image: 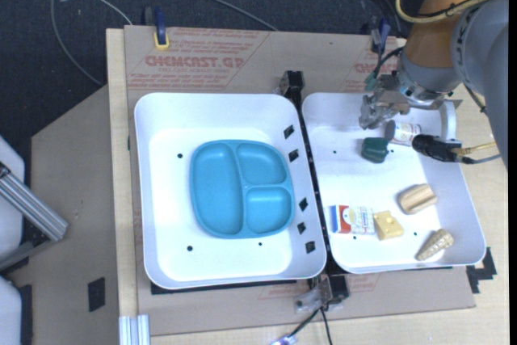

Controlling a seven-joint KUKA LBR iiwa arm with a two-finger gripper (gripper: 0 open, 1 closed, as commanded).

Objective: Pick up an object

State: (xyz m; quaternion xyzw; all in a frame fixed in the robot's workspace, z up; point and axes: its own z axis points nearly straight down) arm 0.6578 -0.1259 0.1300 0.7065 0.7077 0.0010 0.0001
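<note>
Here, a small, squat, dark-green block [374, 149].

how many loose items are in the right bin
5: a dark green piece by the gripper, a tan roll mid-right, a red-and-white carton and a yellow wedge side by side near the front, a ridged tan cone front right. The arm may hide more.

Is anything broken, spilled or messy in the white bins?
Nothing stands out. The blue plate lies flat in the left bin, right way up. The green block, the tan roll and the yellow wedge lie loose in the right bin; none looks broken or spilled.
</note>
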